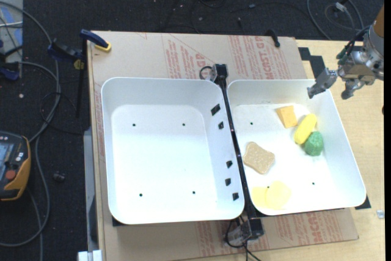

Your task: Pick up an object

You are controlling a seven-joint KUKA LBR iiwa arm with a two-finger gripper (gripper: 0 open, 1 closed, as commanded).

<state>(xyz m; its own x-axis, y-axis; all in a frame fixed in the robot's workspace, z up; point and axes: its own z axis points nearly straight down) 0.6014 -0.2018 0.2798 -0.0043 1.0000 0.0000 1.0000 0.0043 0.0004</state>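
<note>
My fingers [335, 85] hang spread and bare over the right bin's [351, 156] upper-right rim. Below-left, clustered near that wall, lie orange block [286, 115], yellow piece [305, 128], green lump [314, 143]; bread slice [259, 158] mid-bin.

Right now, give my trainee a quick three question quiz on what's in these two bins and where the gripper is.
1. True or false: the slice of bread lies in the left bin.
2. Which item touches the yellow banana-shaped piece? A) orange cheese wedge B) green broccoli-like piece C) pale yellow round slices
3. Fill in: the gripper hangs with fingers spread over the right bin's ____ corner, top or bottom in view.

Key: 1 false; 2 B; 3 top.
</note>
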